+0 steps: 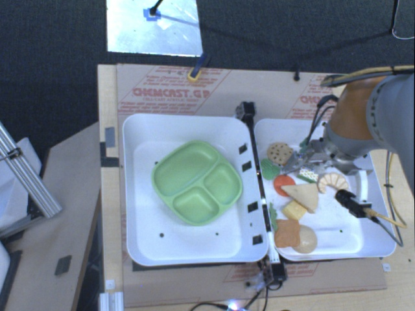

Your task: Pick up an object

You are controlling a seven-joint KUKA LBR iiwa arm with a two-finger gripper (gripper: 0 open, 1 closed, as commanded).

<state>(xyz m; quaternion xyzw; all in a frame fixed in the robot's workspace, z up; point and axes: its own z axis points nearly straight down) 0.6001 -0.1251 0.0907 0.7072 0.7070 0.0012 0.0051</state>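
Where my bench carries its two shallow white bins side by side, the left white bin holds one item: a pale green plastic plate with three compartments, lying near the bin's middle, its compartments bare.

Right white bin, toy food, counted as far as I can tell:
- one round tan cookie with dark chips, near the bin's far left corner;
- one green piece just beside the cookie;
- one red round piece, partly under the wedge;
- one cream triangular wedge;
- one small yellow block;
- one orange-brown slab, touching one pale round bun at the near edge;
- one curled pink-and-white shrimp.

My gripper hangs low over the right bin's far part, near the cookie and just above the wedge. Whether my fingers are spread or closed, I cannot tell; I see nothing between them.
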